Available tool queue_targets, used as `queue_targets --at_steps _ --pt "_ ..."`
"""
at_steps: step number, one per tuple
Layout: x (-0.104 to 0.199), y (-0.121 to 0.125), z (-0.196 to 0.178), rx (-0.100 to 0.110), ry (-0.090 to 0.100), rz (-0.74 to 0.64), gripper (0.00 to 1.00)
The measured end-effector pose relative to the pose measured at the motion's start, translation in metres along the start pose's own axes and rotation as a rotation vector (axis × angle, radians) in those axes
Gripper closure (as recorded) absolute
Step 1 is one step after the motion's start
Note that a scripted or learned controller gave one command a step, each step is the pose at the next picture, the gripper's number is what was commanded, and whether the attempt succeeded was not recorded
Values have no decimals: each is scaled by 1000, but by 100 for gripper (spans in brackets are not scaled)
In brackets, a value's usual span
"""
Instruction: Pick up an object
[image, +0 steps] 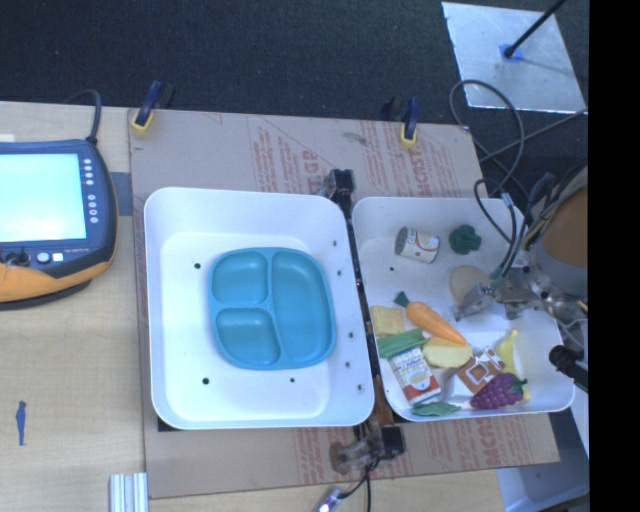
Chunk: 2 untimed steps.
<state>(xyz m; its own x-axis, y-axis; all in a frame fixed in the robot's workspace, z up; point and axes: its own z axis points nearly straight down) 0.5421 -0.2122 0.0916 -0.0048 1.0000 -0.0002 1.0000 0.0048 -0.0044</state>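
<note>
Over on my far left sits a control tablet (45, 205) with a pale lit screen and an orange underside, resting on the wooden bench beside the cardboard sheet (300, 150) that carries both bins. Next comes the left bin (165, 330), holding a blue divided plate (271, 307) with three compartments, lying flat near the middle. Two clamps, one yellow-tipped (146, 108) and one further right (409, 120), pin the cardboard along its far edge. Between the bins I see a small dark bracket (341, 184) at the top of the seam. The right bin (375, 225) is crowded with toy food: a small can (418, 244) on its side toward the far end, a dark green lump (464, 238) just beside it, a carrot (433, 320) lying at a slant in the middle, a yellow block (387, 320) and a green strip (400, 343) to its left, a pale yellow piece (446, 353) below it, two little cartons (412, 373) near the front, and a purple bunch of grapes (497, 391) at the front right corner. The gripper (492, 293) hangs low over the bin's right half, close to the carrot's tip and a pale round piece (464, 280); I cannot tell how it is set, and nothing visibly sits in it. Cables (495, 130) loop behind the arm (565, 235) at the right.
</note>
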Motion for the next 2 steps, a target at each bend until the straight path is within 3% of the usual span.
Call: queue_targets --at_steps 1,2 --pt "32 67 -142 -4 0 1 0" --pt "83 45 -28 2 1 -1 0"
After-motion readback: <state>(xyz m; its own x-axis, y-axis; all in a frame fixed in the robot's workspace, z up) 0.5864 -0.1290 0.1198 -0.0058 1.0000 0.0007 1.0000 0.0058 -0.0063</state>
